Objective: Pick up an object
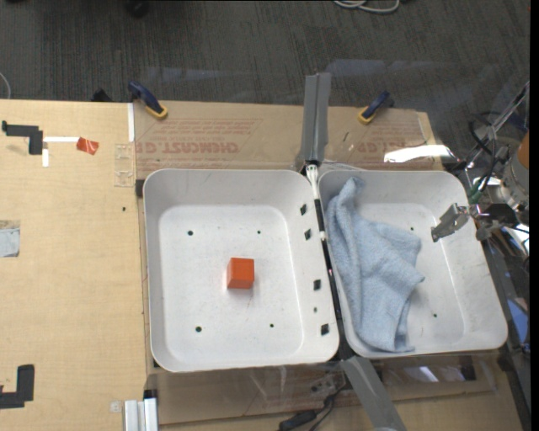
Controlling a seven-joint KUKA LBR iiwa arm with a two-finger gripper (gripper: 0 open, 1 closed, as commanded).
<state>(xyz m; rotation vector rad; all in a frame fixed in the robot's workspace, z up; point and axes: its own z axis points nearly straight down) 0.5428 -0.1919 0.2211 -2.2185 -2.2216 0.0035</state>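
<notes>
The orange block (241,274) is sitting far left of the end effector (448,223), the blue cloth (375,265) lying between. The end effector is hovering, grip state I cannot tell. It should be centring squarely over its pick before descending.

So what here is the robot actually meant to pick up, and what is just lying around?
Part of the job:
- orange block in the left bin
- light blue cloth in the right bin
- gripper, over the right bin

Just lying about:
- two clamps on the cardboard
- cables on the floor
</notes>
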